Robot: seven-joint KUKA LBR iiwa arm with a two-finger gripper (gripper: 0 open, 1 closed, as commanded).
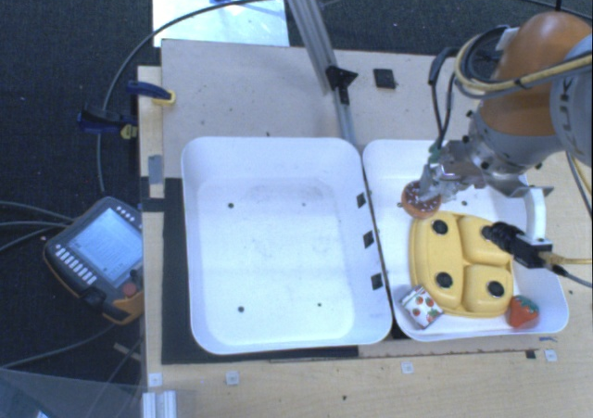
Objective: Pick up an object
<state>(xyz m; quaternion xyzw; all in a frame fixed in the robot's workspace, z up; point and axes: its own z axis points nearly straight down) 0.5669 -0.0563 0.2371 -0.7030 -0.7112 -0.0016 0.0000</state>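
In the right bin (389, 175) lie a large yellow moulded piece with black dots (459, 268), a small round pink-and-brown object (420, 202), a white patterned cube (422, 307) and a red strawberry-like toy (523, 311). My gripper (432, 184) reaches in from the right. It sits directly over the round pink-and-brown object at the bin's upper left, touching or nearly touching its top. The arm's grey wrist and orange band hide the bin's far right corner.
The left bin (199, 221) stands beside the right one, their walls meeting at the middle. A black cable fitting (514, 242) from the arm hangs over the yellow piece. A slanted metal pole (315, 27) crosses the bench behind the bins. A teach pendant (97, 254) lies off the bench, left.
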